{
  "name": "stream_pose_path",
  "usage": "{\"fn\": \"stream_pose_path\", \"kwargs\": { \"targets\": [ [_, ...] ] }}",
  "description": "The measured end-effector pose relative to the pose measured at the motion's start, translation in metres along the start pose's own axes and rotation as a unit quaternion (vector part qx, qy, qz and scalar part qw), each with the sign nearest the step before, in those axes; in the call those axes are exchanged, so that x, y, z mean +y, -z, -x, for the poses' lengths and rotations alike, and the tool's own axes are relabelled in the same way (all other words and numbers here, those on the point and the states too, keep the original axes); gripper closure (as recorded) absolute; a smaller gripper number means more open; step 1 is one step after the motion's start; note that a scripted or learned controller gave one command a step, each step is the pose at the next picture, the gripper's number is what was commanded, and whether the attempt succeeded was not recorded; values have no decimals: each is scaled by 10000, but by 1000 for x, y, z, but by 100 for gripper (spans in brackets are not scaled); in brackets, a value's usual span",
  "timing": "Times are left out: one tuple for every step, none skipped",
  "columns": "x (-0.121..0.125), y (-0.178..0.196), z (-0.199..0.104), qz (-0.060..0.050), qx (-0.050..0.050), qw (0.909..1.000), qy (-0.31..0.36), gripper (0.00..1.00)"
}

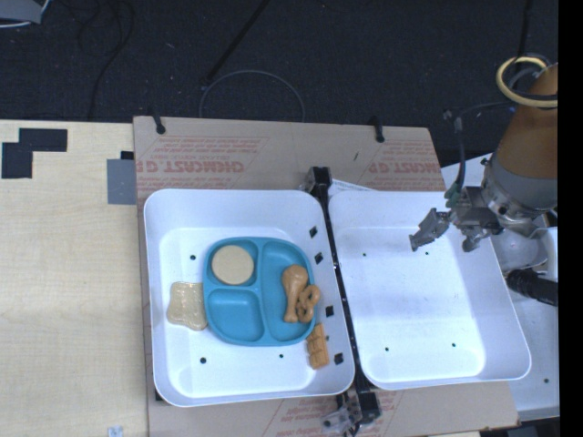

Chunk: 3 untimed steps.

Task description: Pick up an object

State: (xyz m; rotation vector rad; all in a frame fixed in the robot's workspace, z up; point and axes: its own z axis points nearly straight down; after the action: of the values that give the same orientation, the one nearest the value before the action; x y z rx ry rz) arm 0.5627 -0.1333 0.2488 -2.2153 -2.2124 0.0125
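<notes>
A blue divided plate lies in the left bin. On it rest a round tan cookie and a brown drumstick-shaped toy with a pretzel-like piece against it. A pale toast-shaped piece lies against the plate's left edge, and a small brown block lies by its lower right corner. My gripper hangs over the upper right part of the right bin, far from all these objects. It is open, with nothing between its fingers.
A black divider clip and rail run between the two bins. Cables and the arm's body crowd the right bin's far right side. Cardboard lies under both bins.
</notes>
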Motion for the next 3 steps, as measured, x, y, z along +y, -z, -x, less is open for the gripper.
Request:
{"fn": "stream_pose_path", "kwargs": {
  "targets": [
    [2,6,0,59,-10,10000,8,0],
    [4,-47,10,26,-4,10000,4,0],
    [9,-92,11,27,-2,10000,4,0]
  ]
}}
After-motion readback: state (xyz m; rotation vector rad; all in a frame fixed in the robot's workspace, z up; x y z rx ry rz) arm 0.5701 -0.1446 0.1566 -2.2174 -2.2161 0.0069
